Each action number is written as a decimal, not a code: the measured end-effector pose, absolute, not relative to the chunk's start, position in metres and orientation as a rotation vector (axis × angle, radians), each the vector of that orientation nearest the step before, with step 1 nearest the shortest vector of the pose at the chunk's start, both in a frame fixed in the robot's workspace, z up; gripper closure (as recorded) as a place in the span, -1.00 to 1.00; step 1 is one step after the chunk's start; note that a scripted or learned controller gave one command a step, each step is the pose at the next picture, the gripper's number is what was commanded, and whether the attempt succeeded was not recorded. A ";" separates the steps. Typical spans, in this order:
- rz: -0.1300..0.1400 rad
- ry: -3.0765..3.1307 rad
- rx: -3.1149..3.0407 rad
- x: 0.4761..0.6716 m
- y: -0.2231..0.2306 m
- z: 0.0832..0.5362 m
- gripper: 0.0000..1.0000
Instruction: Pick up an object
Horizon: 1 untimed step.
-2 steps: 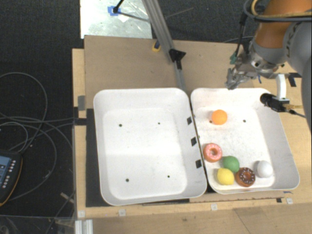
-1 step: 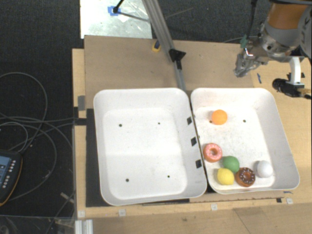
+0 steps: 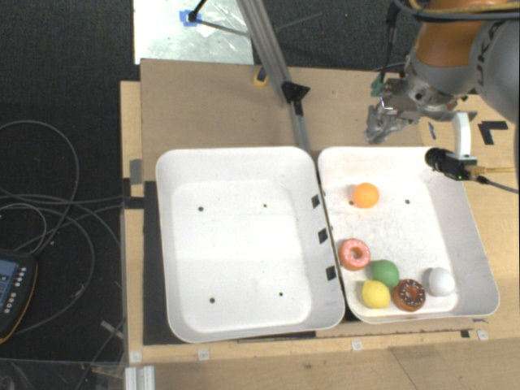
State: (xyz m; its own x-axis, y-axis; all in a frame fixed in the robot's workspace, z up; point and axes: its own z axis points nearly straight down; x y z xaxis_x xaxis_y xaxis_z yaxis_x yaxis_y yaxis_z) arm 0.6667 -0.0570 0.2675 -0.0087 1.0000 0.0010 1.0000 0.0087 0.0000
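Bench: flat tan cardboard-coloured bench top [image 3: 211,108], bare along its far edge.
Left bin: shallow white rectangular bin [image 3: 175,242] resting on the bench's near left part.
Right bin: matching shallow white bin [image 3: 471,242] just beside it, reaching the near right corner.
Junction: the bins' inner rims touch at mid-bench.

The arm [image 3: 471,23] is grey with a broad orange band above the wrist, black cables looping round its upper part, and a small grey metal claw [image 3: 380,127] at its end.
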 end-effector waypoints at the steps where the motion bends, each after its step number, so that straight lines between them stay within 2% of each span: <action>1: -0.002 -2.230 -2.210 0.632 -0.012 0.271 1.00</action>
State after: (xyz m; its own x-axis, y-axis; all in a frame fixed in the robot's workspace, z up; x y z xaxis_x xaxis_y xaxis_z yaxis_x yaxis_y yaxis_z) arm 0.6323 -0.0125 0.2705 -0.0090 1.0000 0.0021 1.0000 0.0090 -0.0002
